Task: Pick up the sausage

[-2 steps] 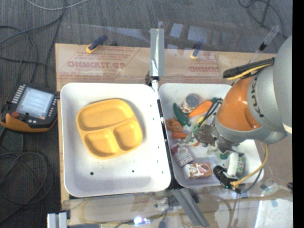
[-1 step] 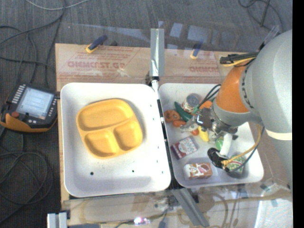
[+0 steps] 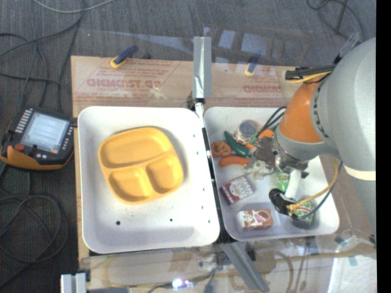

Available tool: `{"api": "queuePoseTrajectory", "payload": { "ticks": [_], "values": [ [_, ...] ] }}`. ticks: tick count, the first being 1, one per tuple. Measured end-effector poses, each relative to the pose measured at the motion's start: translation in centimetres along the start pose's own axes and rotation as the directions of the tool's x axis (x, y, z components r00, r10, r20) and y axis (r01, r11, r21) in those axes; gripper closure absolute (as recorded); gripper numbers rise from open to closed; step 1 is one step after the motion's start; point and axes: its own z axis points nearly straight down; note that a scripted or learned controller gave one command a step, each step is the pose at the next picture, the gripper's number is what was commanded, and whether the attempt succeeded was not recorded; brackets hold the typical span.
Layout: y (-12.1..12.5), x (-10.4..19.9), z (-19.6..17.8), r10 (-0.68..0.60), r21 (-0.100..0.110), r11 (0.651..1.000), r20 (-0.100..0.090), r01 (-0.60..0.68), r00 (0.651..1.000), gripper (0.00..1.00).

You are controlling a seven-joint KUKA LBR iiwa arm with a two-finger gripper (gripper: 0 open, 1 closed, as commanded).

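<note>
Camera view — hand (image 3: 264, 163) low in right bin (image 3: 330, 218); grip state unclear.

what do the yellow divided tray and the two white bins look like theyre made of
Yellow three-compartment tray: probably moulded plastic, with a smooth, slightly glossy surface and rounded edges. Shallow white bins, left and right: likely thin formed plastic, with soft rounded rims and a dull sheen.

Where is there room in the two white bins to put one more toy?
The left bin has bare floor along its near edge and in the corners around the yellow tray. The right bin is crowded: packets, small toys and the arm, with just a sliver at its near left corner.
</note>
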Motion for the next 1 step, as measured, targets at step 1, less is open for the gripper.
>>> {"api": "queuePoseTrajectory", "payload": {
  "ticks": [1],
  "values": [
    [0.87, 7.3, -8.46, -0.342, 0.01, 0.94, -0.001, 0.342, 0.94, 1.0]
  ]
}}
